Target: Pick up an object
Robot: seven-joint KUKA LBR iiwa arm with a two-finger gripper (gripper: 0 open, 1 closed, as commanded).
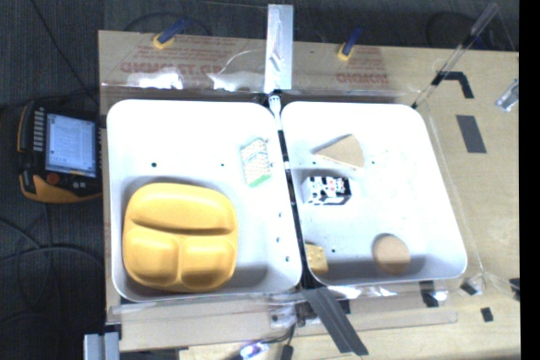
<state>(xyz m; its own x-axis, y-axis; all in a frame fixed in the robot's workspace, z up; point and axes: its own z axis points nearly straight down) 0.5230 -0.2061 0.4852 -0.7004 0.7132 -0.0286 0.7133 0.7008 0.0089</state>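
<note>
The left bin holds a large yellow molded foam block at its front left and a small green-and-white packet near its right wall. In the right bin lie a tan wedge toward the back, a black-and-white patterned piece in the middle left, a round tan disc at the front, and a small tan block in the front left corner.
A metal divider post stands behind the seam between the bins. A yellow-cased pendant with a screen rests on the floor to the left. Taped cardboard lines the bench behind the bins.
</note>
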